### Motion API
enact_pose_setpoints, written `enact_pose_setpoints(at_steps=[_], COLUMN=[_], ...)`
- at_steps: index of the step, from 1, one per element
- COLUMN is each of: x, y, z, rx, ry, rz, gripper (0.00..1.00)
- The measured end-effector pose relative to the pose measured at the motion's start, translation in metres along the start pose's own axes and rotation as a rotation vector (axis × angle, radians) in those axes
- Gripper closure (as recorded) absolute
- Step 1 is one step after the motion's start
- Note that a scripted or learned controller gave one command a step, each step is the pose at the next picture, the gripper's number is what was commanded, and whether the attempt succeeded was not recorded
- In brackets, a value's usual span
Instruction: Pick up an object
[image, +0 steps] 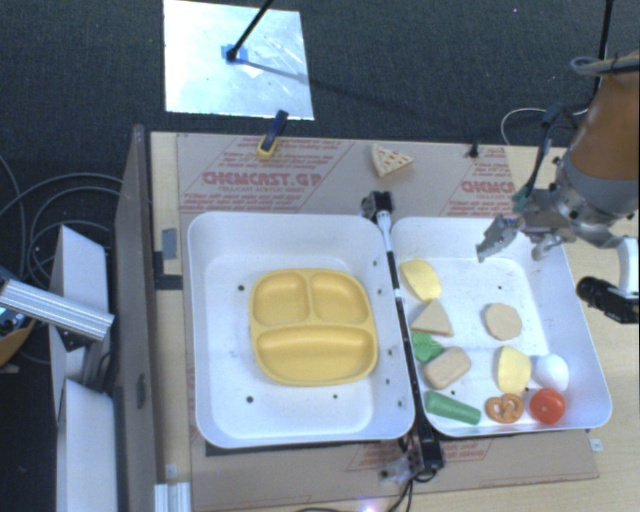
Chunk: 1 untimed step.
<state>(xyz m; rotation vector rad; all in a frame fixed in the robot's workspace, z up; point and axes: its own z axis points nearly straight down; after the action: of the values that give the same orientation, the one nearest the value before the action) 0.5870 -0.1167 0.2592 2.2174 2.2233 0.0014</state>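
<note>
The hand (522, 236) hangs over the far edge of the right bin (580, 330), at the end of the grey arm (600, 190) with its orange band. Its two fingers (494, 240) stand apart, and nothing sits between them.

All the pickable things lie nearer the camera than the hand. Closest to it, down and to its left, is a yellow piece (421, 280) against the divider, with a tan wedge (433, 319) just below that. Almost straight below the hand lies a round tan biscuit (503, 321). Further on come a yellow block (513, 369), a white egg (551, 372), a red tomato (546, 405) and a pretzel (503, 407) along the near edge, with a tan bread piece (446, 367) and a green pod (452, 408) beside them.

Well to the hand's left, the other bin (220, 300) holds a yellow divided plate (312, 326). On the table (300, 175) beyond the bins, left of the hand, rests a cheese-like wedge (391, 159).
</note>
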Motion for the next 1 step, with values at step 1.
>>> enact_pose_setpoints(at_steps=[1], x=[0.0518], y=[0.0270], z=[0.0783], rx=[0.002], ry=[0.002], rz=[-0.006], gripper=[0.00])
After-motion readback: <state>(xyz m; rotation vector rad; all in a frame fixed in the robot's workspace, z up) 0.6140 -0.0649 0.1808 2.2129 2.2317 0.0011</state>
